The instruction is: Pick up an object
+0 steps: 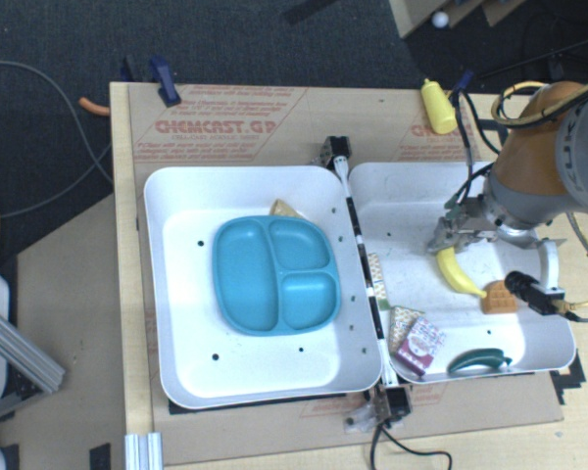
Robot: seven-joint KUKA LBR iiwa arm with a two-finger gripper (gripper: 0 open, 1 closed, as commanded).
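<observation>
While cables trail over dark carpet (pixel 59 27), cardboard (pixel 216 120) underlies both bins (pixel 176 262).

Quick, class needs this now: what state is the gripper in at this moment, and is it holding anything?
Gripper: low in the right bin, right at the upper end of the banana; open or shut cannot be told, and no hold shows.

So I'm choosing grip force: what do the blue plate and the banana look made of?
The blue plate looks like moulded plastic: one even colour, soft sheen, rounded compartment walls. The banana is smooth and evenly yellow, possibly a plastic toy; whether it is real or toy cannot be told from this view.
</observation>
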